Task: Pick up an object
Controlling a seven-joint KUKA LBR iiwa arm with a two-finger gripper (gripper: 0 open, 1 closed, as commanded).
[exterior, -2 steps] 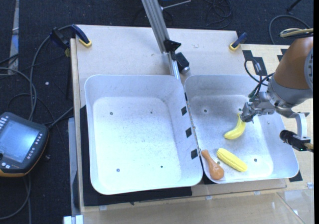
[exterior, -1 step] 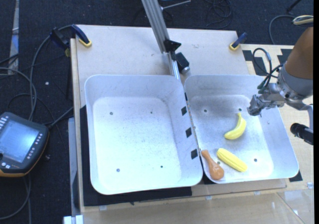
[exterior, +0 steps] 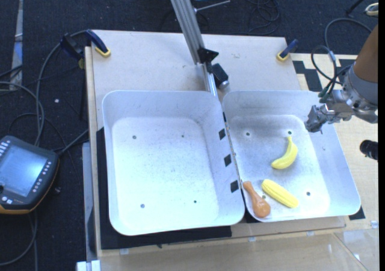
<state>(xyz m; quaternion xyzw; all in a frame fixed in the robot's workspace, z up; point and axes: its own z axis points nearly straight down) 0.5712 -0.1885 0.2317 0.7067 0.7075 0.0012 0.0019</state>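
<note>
In the right bin [exterior: 325,161] lie a yellow banana [exterior: 286,155] near the middle, a yellow corn cob [exterior: 280,194] toward the front, and an orange carrot [exterior: 257,200] against the front left corner. My gripper [exterior: 315,120] hangs over the bin's right rim, above and to the right of the banana and apart from it. The arm's grey wrist [exterior: 355,98] reaches in from the right edge. Nothing shows between the fingers.
The left bin [exterior: 120,143] stands beside the right one, sharing a divider with black marks. A slanted metal bar [exterior: 187,20] runs from the top down to the bins' back junction. Cables and a teach pendant [exterior: 24,173] lie off the bench at left.
</note>
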